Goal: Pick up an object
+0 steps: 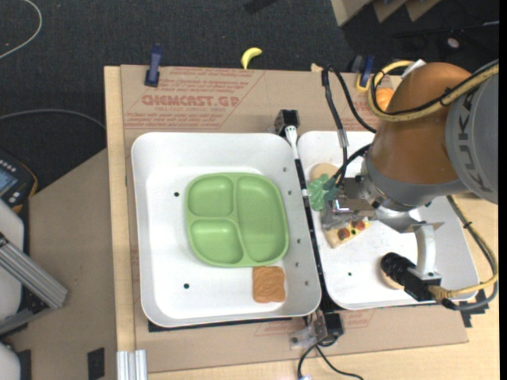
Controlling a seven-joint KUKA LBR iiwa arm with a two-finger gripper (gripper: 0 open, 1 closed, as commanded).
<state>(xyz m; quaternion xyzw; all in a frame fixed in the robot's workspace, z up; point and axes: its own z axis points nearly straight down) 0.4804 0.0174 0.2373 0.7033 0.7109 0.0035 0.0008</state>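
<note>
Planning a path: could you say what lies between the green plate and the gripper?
The camera view shows the bins' adjoining rims and a small green object there.

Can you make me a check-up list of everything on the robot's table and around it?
Surface: cardboard-topped bench with a left bin and a right bin.
Job's things: green plate and brown toast piece in the left bin; green toy, pale round piece and slice with red bits in the right bin.
Clutter: yellow banana shape at the bench's far edge.
Grippers: hand low over the right bin, beside the green toy; cannot tell if it holds anything.
Cables: black cable leading to the arm.
Surroundings: dark carpet, blue clamp.
</note>
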